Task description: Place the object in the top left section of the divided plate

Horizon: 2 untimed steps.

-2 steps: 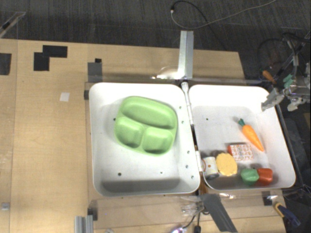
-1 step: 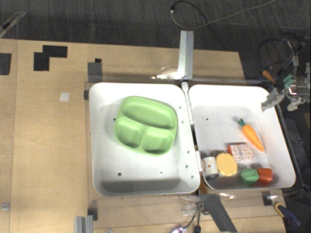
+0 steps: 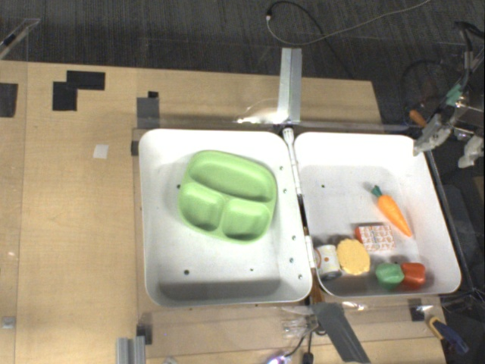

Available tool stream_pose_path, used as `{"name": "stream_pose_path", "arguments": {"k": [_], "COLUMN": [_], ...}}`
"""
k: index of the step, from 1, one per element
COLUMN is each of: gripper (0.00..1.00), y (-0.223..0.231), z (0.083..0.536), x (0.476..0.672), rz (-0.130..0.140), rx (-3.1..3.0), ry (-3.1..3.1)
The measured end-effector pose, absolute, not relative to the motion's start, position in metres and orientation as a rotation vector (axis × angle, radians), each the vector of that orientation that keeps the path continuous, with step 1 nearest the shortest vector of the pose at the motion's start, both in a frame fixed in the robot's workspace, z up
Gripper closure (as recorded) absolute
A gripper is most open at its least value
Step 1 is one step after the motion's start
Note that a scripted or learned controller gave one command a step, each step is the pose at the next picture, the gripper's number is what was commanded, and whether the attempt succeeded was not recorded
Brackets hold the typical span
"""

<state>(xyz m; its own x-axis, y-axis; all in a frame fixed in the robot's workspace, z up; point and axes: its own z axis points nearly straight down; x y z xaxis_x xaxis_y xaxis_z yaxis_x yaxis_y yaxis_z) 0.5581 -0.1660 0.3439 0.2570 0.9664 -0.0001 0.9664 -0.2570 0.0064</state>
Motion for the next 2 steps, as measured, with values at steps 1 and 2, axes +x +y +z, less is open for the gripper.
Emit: {"name": "stream_pose_path", "arguments": {"k": [1,2], "gripper": [0.0,0.0], "y": [-0.166,-0.177], "z": [0.344,0.437], "x": [0.558,0.562], "rz": [0.005,0.005], "rx": [2.486,2.557], "ry": [1.912,1.816]}}
